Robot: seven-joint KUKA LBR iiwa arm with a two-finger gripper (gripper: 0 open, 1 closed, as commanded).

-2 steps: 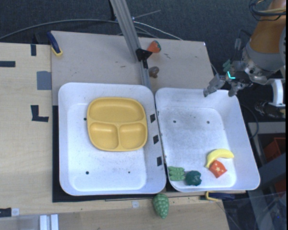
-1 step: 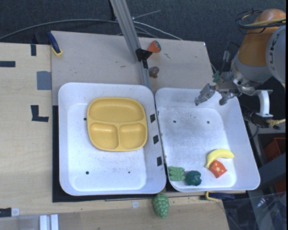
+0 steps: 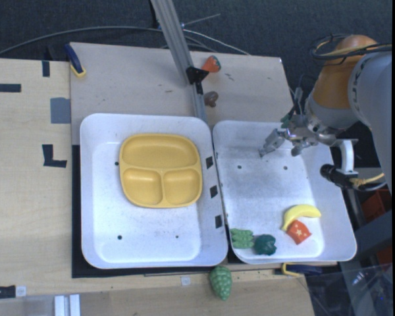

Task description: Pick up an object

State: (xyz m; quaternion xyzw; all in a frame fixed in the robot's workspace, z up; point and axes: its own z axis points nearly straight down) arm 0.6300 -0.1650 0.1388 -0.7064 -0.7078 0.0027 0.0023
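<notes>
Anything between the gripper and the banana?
No. In the camera view, only bare floor of the right bin separates the gripper from the banana.

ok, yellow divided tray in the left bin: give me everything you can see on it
The yellow tray looks like matte moulded plastic, a rounded rectangle with three compartments: one wide section along the far side and two smaller ones along the near side, split by raised ridges. It lies flat and upright on the floor of the left bin, in the far half, turned slightly off the bin's edges. Nothing sits in its compartments. Only the bin floor touches it; the gripper is over the right bin, well clear.
</notes>
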